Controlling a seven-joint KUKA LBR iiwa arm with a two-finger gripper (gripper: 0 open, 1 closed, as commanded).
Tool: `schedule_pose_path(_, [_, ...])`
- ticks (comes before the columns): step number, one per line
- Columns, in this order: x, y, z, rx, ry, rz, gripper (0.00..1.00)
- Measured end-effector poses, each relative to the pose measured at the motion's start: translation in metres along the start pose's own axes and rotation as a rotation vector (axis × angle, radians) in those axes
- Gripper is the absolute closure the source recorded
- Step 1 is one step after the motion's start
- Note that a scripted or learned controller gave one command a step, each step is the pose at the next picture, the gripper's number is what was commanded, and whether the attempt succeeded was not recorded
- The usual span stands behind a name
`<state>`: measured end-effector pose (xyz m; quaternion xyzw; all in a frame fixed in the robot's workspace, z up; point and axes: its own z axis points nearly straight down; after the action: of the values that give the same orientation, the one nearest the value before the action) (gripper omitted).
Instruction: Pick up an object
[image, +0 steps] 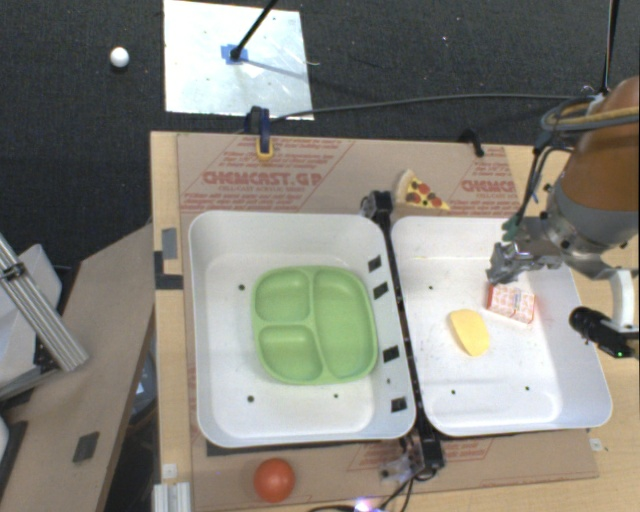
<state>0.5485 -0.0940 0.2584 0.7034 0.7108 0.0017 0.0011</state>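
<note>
Two white bins are sitting side by side on the cardboard-covered bench (330, 165). We're seeing the left bin (215, 300) holding a green divided plate (314, 324), lying flat near its middle, three compartments facing up. The right bin (560, 400) is holding two loose items: a yellow oblong piece (469, 332) near its centre, and a small pink-and-white packet (511, 302) just to the right of it and slightly farther back, the two close but apart.

The arm is reaching in from the right, with its gripper (507, 262) hovering over the far right part of the right bin, just beyond the packet. We can't tell how wide the claw is standing; the fingers are too small and blurred from this angle, and nothing is visibly sitting between them.

Outside the bins: a toy pizza slice (422, 193) is lying on the bench just beyond the seam between the bins, an orange ball (274, 479) is resting at the near edge, and a small white ball (120, 57) is sitting on the dark floor at far left.
</note>
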Motion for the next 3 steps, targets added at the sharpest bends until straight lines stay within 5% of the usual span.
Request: schedule_pose_path(3, [0.15,0.052,0.009,0.002,0.0,0.001,1.0])
